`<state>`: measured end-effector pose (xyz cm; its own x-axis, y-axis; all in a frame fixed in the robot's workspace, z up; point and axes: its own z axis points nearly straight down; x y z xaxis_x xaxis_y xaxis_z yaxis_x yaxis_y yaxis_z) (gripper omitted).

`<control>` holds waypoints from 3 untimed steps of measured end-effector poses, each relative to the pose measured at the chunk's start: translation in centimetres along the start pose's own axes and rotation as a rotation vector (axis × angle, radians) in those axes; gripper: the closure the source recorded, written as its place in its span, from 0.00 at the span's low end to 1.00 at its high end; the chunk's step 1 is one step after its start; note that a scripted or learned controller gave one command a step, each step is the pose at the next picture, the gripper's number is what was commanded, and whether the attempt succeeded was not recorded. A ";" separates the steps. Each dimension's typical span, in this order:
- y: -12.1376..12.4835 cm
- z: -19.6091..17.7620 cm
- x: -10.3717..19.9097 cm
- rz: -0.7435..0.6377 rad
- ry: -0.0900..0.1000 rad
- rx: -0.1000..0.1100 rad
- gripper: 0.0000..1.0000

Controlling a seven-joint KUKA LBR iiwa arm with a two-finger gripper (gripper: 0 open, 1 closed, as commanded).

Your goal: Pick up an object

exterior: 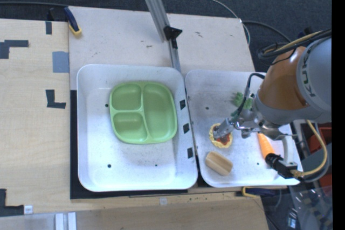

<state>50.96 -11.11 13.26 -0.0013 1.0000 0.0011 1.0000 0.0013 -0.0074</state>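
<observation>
Target appears to be the small red-and-yellow object (221, 138) lying on the floor of the right bin (215, 89), lower centre-right of the frame. Too small and blurred to name; it looks like a toy food piece.

The gripper (222, 130) sits directly over this object, its tip at the object's upper edge — touching or just above, cannot tell which. Whether the jaws stand open or closed cannot be made out from this slanted view; nothing is visibly held.

Other items in the right bin: a tan block (218, 162) just below the target toward the bin's lower rim, an orange carrot-like piece (264, 144) to its right, partly under the arm (288, 86), and a small green piece (239, 98) above it, near the wrist. The left bin (91, 116) holds a green divided plate (143, 112), centre-left of the frame, well apart from the action.

Step in hand, as judged: final descent or grasp attempt on the red-and-yellow object — pick not yet accomplished.

Next move calls for: closing firmly around the object, then a straight lift. Risk: the object is low and small, so the jaws may slip off or nudge it toward the tan block.
</observation>
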 end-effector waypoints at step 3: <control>0.0 -9.7 1.0 0.000 -0.002 -0.010 1.00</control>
<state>51.06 -10.14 22.99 -0.0016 1.0000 -0.0005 1.0000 0.0016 0.0027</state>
